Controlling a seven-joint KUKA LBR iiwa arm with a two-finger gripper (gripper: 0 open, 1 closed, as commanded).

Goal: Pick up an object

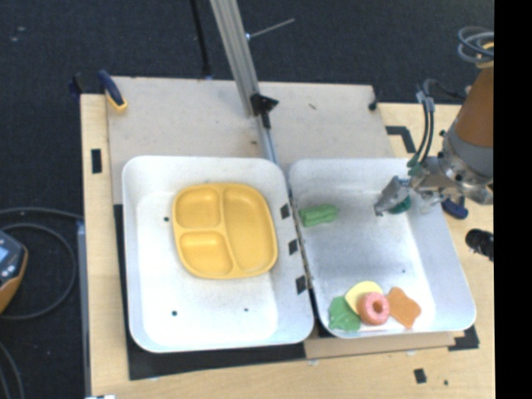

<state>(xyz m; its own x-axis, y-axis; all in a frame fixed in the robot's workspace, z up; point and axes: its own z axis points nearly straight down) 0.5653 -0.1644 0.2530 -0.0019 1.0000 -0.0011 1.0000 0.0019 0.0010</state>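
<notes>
The right bin (378, 252) holds a green cylinder-like piece (318, 215) near its upper left wall. At its front edge lies a cluster: a green leafy piece (342, 315), a yellow round piece (362, 293), a pink donut (375, 308) and an orange piece (404, 306). My gripper (397, 199) hangs over the upper right part of the right bin, pointing left, well right of the green cylinder and above the cluster. Nothing shows between its fingers.
The left bin (150, 306) bears a yellow three-compartment plate (224, 229). A metal pole (237, 48) rises from the bench behind the bins. The arm's orange band (475, 115) and cables sit at the right edge.
</notes>
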